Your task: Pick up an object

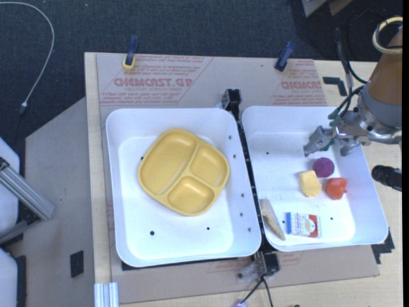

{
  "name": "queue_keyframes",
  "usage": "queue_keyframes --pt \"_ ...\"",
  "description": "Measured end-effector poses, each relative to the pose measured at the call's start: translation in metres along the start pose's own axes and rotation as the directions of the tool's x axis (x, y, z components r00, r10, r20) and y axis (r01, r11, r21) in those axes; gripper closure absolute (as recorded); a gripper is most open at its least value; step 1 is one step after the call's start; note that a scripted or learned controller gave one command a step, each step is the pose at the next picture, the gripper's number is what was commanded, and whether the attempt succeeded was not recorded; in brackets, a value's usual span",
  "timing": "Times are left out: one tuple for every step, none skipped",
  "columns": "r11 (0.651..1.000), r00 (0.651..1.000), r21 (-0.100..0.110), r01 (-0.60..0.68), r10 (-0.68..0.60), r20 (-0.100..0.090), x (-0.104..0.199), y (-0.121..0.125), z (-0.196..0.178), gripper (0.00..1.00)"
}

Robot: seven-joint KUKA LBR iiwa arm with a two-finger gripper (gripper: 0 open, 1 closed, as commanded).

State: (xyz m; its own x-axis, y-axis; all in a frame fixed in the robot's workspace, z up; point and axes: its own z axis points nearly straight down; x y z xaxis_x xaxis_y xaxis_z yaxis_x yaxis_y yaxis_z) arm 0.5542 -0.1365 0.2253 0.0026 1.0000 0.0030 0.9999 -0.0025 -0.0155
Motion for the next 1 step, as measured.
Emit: queue_keyframes --pt "1.0 1.0 -0.014 0.003 -0.003 0.002 0.0004 0.0026 -0.0072 0.0"
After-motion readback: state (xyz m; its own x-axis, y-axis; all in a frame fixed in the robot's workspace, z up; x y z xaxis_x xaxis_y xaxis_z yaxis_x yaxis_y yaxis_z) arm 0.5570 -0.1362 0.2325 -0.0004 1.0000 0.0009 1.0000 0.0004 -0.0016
